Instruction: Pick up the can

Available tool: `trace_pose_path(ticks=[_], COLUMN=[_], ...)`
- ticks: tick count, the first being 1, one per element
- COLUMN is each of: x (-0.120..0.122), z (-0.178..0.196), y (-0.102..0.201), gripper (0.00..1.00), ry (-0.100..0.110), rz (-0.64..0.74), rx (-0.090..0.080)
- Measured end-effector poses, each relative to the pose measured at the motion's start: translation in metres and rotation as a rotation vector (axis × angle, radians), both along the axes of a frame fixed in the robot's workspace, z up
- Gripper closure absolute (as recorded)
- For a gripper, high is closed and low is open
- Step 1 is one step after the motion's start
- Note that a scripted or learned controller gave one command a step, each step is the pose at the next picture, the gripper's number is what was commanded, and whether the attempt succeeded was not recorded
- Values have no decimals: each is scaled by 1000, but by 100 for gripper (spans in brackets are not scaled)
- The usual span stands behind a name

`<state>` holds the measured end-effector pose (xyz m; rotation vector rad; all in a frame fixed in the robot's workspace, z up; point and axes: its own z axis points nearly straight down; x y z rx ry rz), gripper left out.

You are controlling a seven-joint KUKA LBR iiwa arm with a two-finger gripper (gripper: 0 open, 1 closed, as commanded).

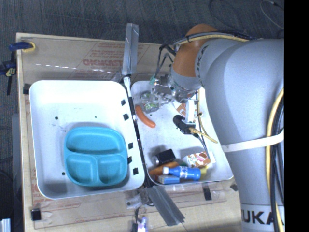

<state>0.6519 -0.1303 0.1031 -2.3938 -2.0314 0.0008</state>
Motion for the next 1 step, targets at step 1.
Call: trace_pose_path(ticks=[1], x=[5], z=[51], y=[-16], gripper=[100], ry=[2], rz=[-170], rx=[-1])
